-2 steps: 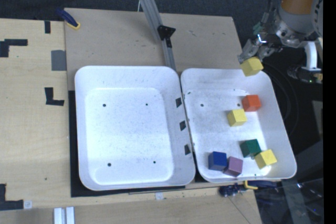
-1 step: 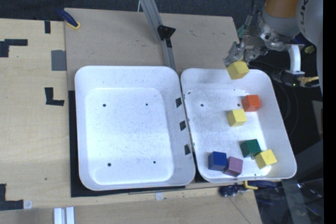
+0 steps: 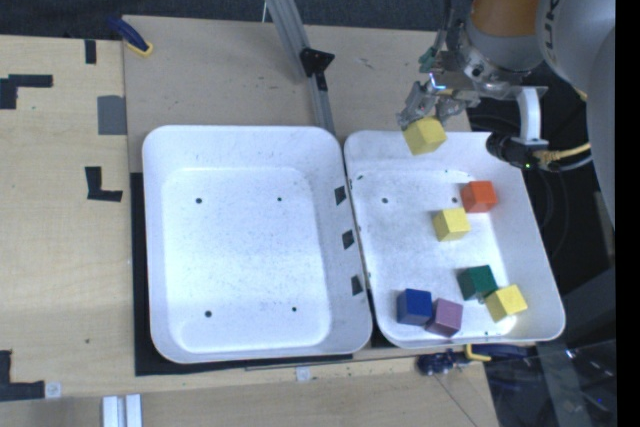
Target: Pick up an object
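We see the gripper (image 3: 424,118) pinching a yellow cube (image 3: 425,135) between its fingers, lifted over the far edge of the right bin (image 3: 520,215). In that bin lie an orange block (image 3: 479,196), a second yellow block (image 3: 450,223), a green block (image 3: 477,281), a third yellow one (image 3: 507,301), a blue block (image 3: 414,305) and a purple block (image 3: 446,316). The left bin (image 3: 160,165) sits just beside it. The fingertips themselves are hard for us to make out.

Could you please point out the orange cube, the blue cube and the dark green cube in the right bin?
orange cube (image 3: 479,195), camera view, its top face.
blue cube (image 3: 414,305), camera view, its top face.
dark green cube (image 3: 477,281), camera view, its top face.
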You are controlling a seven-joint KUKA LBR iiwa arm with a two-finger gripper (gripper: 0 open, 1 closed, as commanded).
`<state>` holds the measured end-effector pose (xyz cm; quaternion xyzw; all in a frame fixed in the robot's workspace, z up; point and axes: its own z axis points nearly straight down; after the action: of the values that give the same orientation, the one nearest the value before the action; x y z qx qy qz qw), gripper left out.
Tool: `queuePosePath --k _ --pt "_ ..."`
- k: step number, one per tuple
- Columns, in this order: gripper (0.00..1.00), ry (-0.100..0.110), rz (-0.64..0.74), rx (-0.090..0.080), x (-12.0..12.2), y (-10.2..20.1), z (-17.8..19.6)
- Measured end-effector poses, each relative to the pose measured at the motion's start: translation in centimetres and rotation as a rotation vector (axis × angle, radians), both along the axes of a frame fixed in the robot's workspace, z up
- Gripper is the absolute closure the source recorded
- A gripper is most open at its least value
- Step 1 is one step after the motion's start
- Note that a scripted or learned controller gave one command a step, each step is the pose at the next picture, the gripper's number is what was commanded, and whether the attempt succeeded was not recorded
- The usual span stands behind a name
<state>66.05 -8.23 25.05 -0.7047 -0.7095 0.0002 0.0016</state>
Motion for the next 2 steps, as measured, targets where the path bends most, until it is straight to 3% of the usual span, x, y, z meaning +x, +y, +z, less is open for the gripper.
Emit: queuePosePath --k 2 --pt "1.0 0.002 0.001 -0.001 -3.3 11.4 -2.3"
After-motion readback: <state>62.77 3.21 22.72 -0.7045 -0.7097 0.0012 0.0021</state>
